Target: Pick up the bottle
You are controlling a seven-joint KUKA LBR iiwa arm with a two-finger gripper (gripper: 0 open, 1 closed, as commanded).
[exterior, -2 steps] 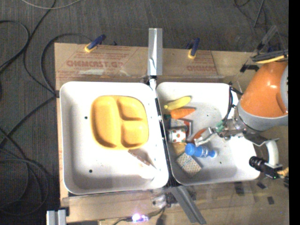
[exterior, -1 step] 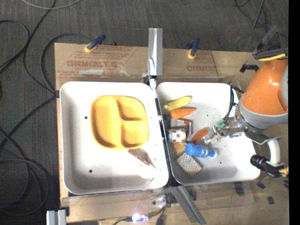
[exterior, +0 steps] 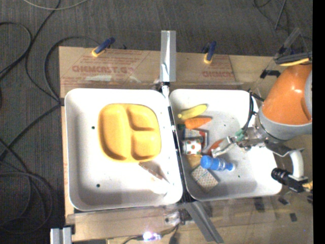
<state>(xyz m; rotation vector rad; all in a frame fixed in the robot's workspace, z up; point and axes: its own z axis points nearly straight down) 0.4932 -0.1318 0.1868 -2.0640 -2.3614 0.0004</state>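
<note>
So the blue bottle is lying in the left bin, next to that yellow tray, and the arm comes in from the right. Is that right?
Not quite. The camera view shows the blue bottle lying in the right bin, among the small items there; the yellow tray sits in the left bin. The arm does come in from the right, its pincer just above the bottle in the picture.

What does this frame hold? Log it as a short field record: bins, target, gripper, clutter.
left bin: holds a yellow divided tray
right bin: holds the clutter and the target
target: blue bottle, lying on its side near the bin's middle
gripper: above the bottle, just beyond it in the view, not holding it
clutter: banana and carrot at the far left of the right bin
arm: reaches in from the right
</note>
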